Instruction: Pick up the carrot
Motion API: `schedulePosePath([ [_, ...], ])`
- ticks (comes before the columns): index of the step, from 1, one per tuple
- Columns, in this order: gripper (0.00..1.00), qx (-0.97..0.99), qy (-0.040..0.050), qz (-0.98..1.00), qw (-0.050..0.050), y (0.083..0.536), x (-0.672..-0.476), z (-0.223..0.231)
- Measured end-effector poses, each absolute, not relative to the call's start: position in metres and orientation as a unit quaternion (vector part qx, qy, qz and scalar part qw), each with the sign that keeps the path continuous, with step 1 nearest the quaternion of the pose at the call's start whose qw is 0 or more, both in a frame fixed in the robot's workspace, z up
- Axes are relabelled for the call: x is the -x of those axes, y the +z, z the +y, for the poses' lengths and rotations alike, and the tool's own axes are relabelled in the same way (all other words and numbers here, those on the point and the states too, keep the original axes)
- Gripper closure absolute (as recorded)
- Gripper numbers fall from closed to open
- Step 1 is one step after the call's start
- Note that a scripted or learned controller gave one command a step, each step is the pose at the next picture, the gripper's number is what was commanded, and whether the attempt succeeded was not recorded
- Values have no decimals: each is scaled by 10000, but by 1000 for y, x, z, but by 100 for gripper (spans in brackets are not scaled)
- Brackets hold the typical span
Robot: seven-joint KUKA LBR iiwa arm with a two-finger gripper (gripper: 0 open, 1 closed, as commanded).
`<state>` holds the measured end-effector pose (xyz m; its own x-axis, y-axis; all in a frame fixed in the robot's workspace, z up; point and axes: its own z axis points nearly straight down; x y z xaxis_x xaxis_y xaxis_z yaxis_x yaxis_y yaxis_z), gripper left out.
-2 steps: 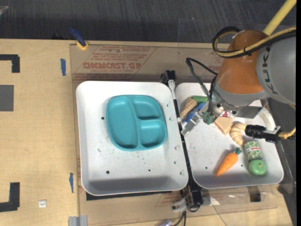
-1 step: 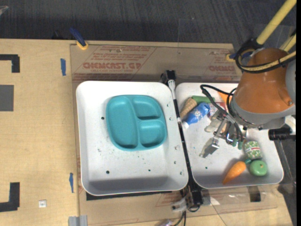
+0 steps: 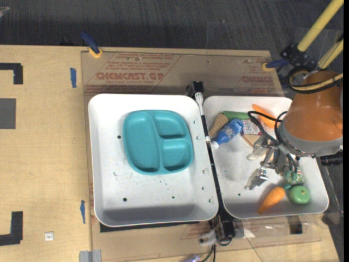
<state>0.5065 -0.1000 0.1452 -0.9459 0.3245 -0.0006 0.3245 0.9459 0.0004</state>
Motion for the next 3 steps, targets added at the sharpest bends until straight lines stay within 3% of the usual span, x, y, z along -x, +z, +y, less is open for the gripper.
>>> schedulePosePath([
  [1,0,-2003,6,9797,22,93,-567,-113],
  [2,0,-418,-18,9991,57,90,-532,-177],
  [3,0,-1277,1,9918,60,89,-585,-195],
])
